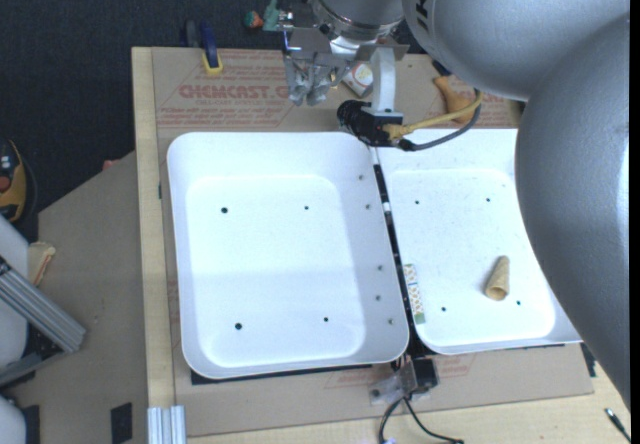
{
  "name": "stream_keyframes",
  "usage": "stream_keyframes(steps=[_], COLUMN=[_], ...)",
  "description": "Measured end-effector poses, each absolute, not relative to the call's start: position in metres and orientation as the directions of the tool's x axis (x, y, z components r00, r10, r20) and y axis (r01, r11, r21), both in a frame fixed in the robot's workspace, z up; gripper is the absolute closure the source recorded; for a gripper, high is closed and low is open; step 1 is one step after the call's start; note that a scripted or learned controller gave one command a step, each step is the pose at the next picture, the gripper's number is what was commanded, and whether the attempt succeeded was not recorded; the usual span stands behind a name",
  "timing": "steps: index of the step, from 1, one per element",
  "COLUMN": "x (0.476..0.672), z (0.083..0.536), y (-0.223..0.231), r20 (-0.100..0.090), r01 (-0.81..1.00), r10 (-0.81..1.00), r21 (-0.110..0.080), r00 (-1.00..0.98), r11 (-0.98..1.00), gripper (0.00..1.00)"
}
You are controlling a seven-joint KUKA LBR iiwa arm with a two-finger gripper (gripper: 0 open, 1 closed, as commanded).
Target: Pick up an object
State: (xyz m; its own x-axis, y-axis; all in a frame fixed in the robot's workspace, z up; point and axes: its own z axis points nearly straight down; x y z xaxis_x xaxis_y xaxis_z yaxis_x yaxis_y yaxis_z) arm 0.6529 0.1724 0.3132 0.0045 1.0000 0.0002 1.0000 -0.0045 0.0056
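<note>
Just 2 white bins (270,157) on wood bench (150,232), dark floor.

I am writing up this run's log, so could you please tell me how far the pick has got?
Nothing looks done yet. The small tan cone-shaped object lies loose on the floor of the right-hand shallow white bin, touching no wall. The gripper sits high beyond the bins' far edge, over the brown board, well away from the cone. The whole pick is left: reach, descend, grasp and lift.

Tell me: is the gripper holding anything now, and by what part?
Cannot be told. The gripper is up beyond the bins' far rim; the tan cone-shaped object lies in the right bin.
</note>
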Motion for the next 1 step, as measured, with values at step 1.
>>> stream_keyframes(steps=[1], x=[0.6660], z=[0.2450], y=[0.2272], r20=[0.000], r01=[1.000], r10=[1.000], r21=[-0.004], r00=[-0.004], r11=[0.004], gripper=[1.00])
